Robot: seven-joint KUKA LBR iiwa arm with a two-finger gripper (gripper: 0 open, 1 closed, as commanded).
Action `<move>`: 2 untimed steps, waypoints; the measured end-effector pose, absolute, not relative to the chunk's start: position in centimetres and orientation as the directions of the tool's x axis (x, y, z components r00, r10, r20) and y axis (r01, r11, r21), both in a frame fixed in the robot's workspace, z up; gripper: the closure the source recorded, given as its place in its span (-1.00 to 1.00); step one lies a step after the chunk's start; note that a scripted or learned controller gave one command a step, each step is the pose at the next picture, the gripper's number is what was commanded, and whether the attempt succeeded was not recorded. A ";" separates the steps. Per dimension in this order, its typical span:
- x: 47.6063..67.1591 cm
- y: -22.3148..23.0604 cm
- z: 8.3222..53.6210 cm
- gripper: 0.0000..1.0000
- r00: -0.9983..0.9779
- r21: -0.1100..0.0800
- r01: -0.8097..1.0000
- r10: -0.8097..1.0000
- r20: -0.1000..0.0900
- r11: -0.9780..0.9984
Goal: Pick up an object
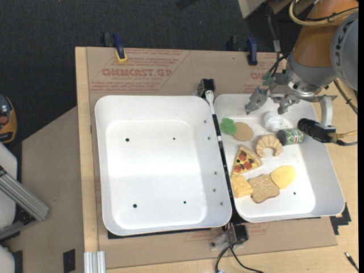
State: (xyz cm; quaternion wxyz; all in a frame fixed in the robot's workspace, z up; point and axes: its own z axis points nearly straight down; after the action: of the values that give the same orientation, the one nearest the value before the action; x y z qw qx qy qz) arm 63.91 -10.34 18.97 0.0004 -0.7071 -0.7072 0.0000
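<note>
Nearest the camera in the right bin (318, 206) lie toast (264, 187) and cheese (241, 186), then the light, rigid-looking croissant (269, 145), best pinched across its middle, and farthest my pincer (271, 99) hangs spread wide, holding nothing

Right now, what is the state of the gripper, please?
Gripper: jaws open, spread apart above the right bin, holding nothing.

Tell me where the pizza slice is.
The pizza slice lies in the right bin, near its left wall, between the croissant and the cheese wedge.
</note>
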 end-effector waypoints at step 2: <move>58.9 -13.7 8.4 -1.00 0.005 -0.008 1.000 1.000 0.001 -0.005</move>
State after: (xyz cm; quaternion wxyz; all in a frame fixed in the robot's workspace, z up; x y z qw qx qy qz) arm 58.93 -13.72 8.43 0.0030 -0.7089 -0.7053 0.0025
